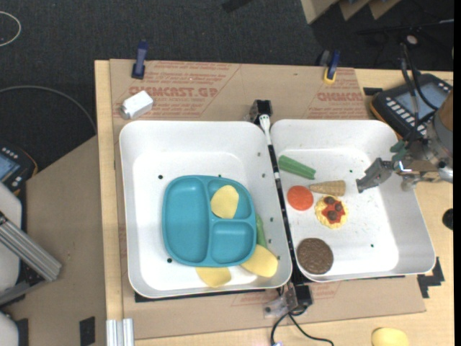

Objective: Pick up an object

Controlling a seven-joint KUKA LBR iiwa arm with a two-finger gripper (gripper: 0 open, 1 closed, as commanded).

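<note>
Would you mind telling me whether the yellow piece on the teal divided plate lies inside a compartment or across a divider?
Inside a compartment. The yellow piece sits in the upper right section of the teal divided plate, within its raised ridges, in the left bin.

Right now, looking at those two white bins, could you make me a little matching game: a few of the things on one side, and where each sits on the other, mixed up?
Things:
1. teal divided plate
2. green piece
3. brown round patty
4. gripper

Places:
A. near front edge of the right bin
B. over the right side of the right bin, holding nothing
C. middle of the left bin
D. back of the right bin, close to the divider

Pairs: 1-C, 2-D, 3-A, 4-B
</note>
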